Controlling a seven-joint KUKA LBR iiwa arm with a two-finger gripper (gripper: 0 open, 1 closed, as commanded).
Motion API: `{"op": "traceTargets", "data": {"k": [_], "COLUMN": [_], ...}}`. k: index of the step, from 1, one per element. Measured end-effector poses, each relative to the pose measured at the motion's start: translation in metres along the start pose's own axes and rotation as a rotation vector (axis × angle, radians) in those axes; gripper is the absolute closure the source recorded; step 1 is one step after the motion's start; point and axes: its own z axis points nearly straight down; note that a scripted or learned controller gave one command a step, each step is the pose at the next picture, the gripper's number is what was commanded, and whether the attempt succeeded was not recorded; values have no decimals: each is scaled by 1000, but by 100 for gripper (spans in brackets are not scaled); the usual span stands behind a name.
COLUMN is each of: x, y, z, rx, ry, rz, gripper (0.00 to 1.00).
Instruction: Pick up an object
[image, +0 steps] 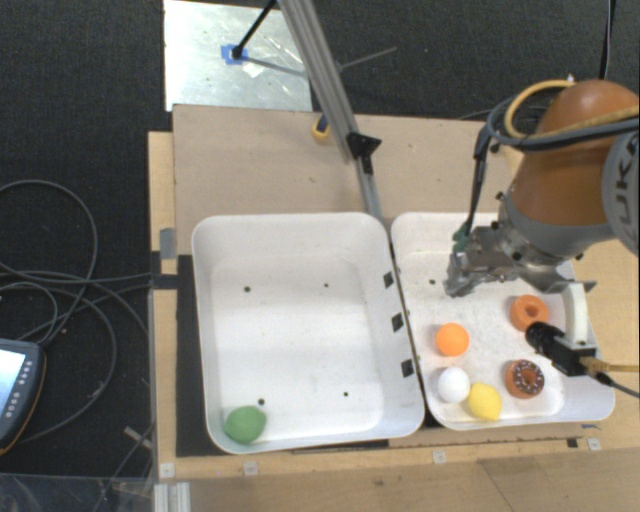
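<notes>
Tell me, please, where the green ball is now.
In the camera view, the green ball lies in the left bin, in its near left corner, far from the fruit in the right bin.

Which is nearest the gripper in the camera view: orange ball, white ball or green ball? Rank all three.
From the gripper:
1. orange ball, right bin, just below it.
2. white ball, right bin, near the front edge.
3. green ball, left bin, front left corner.

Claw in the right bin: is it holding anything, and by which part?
Cannot be told. The claw hangs over bare floor of the right bin, apart from the orange ball.
</notes>
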Motion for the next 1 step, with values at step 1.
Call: {"op": "traceTargets", "data": {"k": [1], "x": [44], "y": [-5], "z": [13], "rx": [1], "ry": [0], "rz": [1], "gripper": [100]}}
